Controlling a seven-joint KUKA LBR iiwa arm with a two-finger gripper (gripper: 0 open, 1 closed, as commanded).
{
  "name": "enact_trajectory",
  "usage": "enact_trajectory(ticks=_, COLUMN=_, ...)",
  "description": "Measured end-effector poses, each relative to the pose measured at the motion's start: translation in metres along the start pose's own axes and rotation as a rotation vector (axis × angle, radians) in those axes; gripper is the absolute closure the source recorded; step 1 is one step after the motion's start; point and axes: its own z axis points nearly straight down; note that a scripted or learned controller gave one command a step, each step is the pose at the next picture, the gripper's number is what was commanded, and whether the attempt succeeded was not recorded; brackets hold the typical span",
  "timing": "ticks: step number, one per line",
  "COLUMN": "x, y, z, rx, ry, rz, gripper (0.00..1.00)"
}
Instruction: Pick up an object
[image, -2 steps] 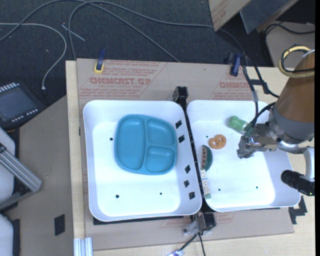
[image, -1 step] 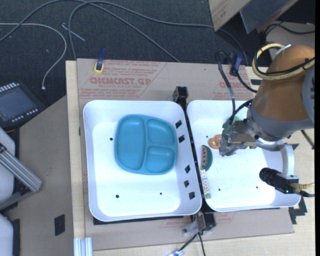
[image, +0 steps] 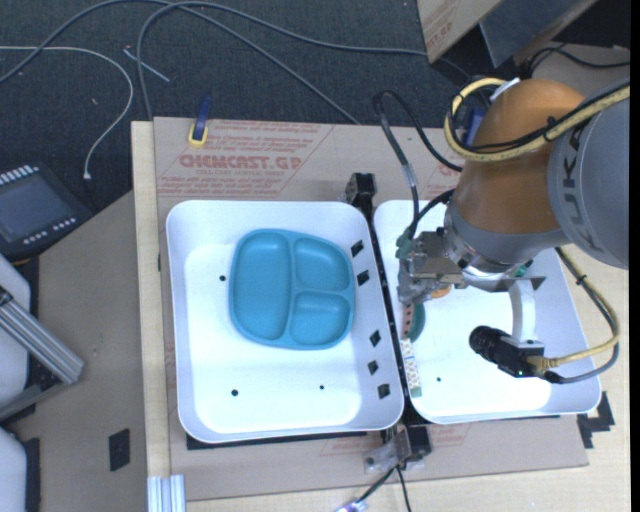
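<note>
The blue three-compartment plastic plate (image: 292, 289) lies flat in the left white bin (image: 190, 330), unlifted. Just right of the divider, the gripper (image: 418, 292) reaches low into the right white bin (image: 480, 395); I cannot tell its opening or any catch, so the pick looks unfinished.

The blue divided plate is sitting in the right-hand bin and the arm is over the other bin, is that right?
Not quite. The camera view shows the blue divided plate lying in the left bin, not the right one. The arm hangs over the other bin, the right bin, with its gripper low near that bin's left wall.
</note>
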Motion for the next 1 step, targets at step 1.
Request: enact_trajectory(ticks=1, x=0.0477, y=0.0055, z=0.0295, rx=0.007, ry=0.000, rz=0.001, gripper=1.00)
